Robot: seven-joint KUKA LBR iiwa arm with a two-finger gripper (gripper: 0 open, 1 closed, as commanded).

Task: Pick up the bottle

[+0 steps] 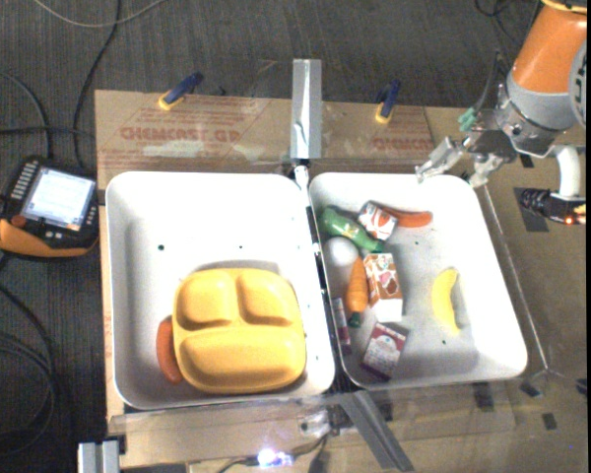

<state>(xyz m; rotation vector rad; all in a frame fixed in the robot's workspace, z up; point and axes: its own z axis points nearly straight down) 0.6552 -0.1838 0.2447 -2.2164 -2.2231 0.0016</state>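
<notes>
Bottle (pixel 347 230): one; cartons, seemingly two (pixel 382 286).

green bottle (pixel 345 228) is lying on its side in the right bin (pixel 492 294), up near the back-left corner

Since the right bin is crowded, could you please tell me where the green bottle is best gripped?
Probably across the middle of the green bottle, coming from above: it lies flat along the bin's left wall, its right end against the can and an egg just below.
</notes>
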